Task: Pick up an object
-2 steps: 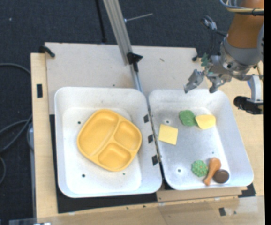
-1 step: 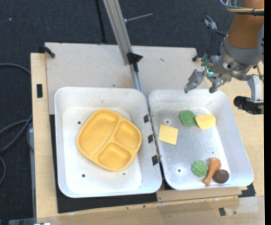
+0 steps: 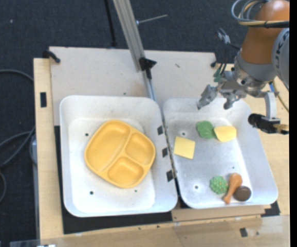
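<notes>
My gripper (image 3: 216, 99) hangs open over the far edge of the right bin (image 3: 251, 189), its two fingers spread with nothing between them. Just below it lie a green lumpy piece (image 3: 205, 129) and a yellow rounded piece (image 3: 225, 133), side by side. A flat pale yellow square (image 3: 184, 147) rests at the bin's left. Near the front right sit a green broccoli-like piece (image 3: 219, 184) and an orange and brown drumstick (image 3: 235, 187).
The left bin (image 3: 74, 189) holds a yellow divided plate (image 3: 119, 152). A slanted metal post (image 3: 130, 27) rises behind the bins, between them.
</notes>
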You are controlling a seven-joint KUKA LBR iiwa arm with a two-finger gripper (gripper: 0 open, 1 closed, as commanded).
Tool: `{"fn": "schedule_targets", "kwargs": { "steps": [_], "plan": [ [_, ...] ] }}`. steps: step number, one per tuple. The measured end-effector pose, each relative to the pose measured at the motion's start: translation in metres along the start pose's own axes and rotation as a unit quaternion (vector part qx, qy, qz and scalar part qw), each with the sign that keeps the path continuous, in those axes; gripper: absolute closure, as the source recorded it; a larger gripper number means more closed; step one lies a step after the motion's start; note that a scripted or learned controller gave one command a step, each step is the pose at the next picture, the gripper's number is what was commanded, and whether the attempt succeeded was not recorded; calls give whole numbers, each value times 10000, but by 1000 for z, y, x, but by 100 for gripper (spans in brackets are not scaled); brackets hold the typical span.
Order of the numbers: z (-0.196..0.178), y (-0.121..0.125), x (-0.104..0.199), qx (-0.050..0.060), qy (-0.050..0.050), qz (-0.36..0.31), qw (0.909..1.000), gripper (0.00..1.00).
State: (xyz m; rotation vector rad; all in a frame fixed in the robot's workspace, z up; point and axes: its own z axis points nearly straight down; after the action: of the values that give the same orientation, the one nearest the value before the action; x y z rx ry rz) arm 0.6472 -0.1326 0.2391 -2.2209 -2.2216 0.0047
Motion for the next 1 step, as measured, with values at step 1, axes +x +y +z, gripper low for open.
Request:
{"fn": "schedule_targets", "kwargs": {
  "steps": [1],
  "plan": [
    [59,-3,8,12,5,0,10000,0]
  ]
}}
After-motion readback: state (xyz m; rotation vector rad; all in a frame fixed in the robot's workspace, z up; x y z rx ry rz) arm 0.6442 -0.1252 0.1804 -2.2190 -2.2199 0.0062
